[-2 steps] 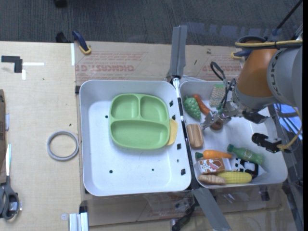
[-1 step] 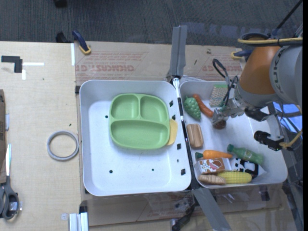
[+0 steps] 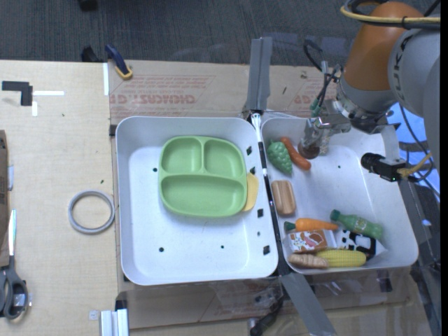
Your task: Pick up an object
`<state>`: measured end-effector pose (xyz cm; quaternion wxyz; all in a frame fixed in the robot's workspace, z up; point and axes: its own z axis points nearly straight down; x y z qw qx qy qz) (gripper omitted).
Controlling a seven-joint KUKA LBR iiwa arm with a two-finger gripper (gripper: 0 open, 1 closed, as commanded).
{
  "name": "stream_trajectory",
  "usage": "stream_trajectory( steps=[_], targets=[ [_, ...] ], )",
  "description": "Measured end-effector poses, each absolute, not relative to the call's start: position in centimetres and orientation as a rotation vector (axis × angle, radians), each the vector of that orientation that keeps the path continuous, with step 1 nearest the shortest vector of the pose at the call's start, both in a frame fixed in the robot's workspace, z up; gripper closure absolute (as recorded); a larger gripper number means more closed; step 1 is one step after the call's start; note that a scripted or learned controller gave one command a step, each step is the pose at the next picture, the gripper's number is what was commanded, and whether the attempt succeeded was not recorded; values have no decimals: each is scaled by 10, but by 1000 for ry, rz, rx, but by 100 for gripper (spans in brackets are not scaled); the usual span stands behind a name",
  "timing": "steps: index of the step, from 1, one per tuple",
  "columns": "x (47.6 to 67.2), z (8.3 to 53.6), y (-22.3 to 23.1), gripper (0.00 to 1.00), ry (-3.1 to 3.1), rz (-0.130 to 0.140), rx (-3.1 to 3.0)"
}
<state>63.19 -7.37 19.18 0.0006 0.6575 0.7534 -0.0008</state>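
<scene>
Left bin [image 3: 133, 208]: held the green divided plate [image 3: 203, 176]; nothing taken.
Right bin [image 3: 392, 208]: toy food lay untouched, a carrot [image 3: 297, 157] just below the gripper [image 3: 311, 148].
Gripper: low over the carrot; finger state impossible to tell.
Progress: nothing visibly lifted; the pick remained.

cardboard sheet [image 3: 175, 89]: red print along it, upside down from this angle. Looks like a brand word in caps, but I can't honestly make out the letters

small carton [image 3: 308, 241]: red and white printed front, lying in the right bin [image 3: 392, 208]. Way too tiny to read

green bottle [image 3: 357, 224]: no legible label
</scene>
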Motion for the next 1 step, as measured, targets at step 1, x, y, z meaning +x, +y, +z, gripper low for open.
stream_trajectory(
  steps=[1],
  targets=[
    [632,192,-74,0,2366,-3,2065]
  ],
)
